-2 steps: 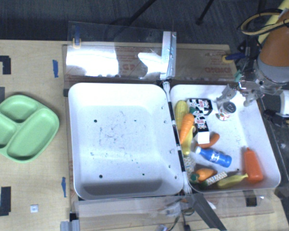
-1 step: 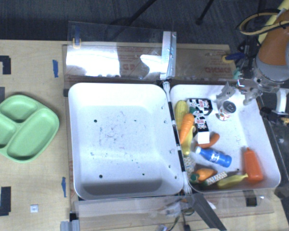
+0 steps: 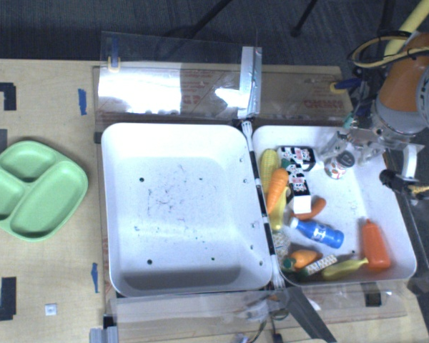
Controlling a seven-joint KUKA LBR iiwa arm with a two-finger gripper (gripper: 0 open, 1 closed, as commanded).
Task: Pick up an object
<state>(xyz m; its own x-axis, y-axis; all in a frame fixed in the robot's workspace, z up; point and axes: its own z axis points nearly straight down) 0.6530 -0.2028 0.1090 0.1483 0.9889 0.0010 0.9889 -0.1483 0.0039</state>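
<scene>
Nearest the camera, a yellow banana (image 3: 345, 266) and a carrot (image 3: 302, 258) lie along the near wall of the right bin (image 3: 395, 220), beside an orange bottle (image 3: 375, 244). Farther in sit a blue bottle (image 3: 320, 234), a second carrot (image 3: 277, 189), a corn cob (image 3: 269, 164) and a black patterned box (image 3: 297, 158). The gripper (image 3: 345, 151) hangs over the bin's far right corner; nothing shows between its fingers, and whether they are spread cannot be told. The left bin (image 3: 129, 148) adjoins; a green divided plate (image 3: 33, 189) rests far left.
</scene>
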